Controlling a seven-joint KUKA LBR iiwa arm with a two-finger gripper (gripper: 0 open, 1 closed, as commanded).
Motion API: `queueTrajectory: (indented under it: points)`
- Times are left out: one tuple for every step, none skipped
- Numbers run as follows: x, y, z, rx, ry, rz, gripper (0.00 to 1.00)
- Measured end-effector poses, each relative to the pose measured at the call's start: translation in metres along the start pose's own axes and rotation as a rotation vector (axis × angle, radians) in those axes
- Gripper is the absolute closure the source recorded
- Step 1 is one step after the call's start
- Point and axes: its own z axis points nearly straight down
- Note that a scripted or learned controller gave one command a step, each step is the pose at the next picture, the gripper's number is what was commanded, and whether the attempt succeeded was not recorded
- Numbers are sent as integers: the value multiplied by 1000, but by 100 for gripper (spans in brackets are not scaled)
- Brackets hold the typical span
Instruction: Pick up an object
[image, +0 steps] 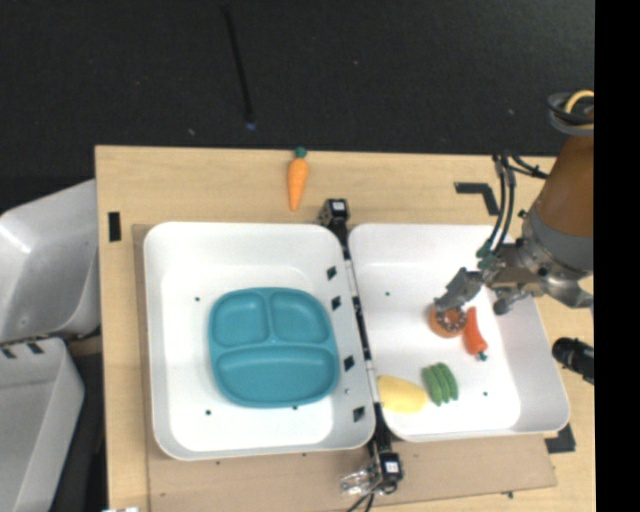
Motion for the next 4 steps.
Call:
queueTrajectory:
  points:
    - [0,2,-6,-12,-2,-3,0]
    - [-9,4,54,-5,-1,-1,0]
    - [-6,8,116,-5,0,-1,0]
    - [-10,1,162,-7,-1,0,0]
